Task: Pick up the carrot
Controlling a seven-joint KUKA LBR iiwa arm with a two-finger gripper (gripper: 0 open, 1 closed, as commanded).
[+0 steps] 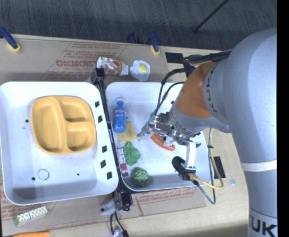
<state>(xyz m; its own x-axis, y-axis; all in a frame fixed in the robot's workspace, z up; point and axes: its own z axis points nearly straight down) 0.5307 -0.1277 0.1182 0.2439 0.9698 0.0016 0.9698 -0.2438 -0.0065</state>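
From my seat: gripper (pixel 157 127) low in the right bin (pixel 149 90), wrist blocking most of it. Carrot (pixel 160 140) lies on the bin floor just below and right of the tool, long axis slanting down to the right, partly under the wrist. I cannot tell how the jaws stand, nor whether anything is gripped. Same bin holds a blue bottle (pixel 119 115), yellow piece (pixel 128 132), green leaf (pixel 131 153), green ball (pixel 139 176). Left bin (pixel 16 181) holds a yellow divided tray (pixel 63 124).

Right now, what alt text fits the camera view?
A grey arm's two-finger gripper sits low in the right white bin, right at an orange carrot, near a blue bottle and green leafy piece. The left white bin holds a yellow divided tray.
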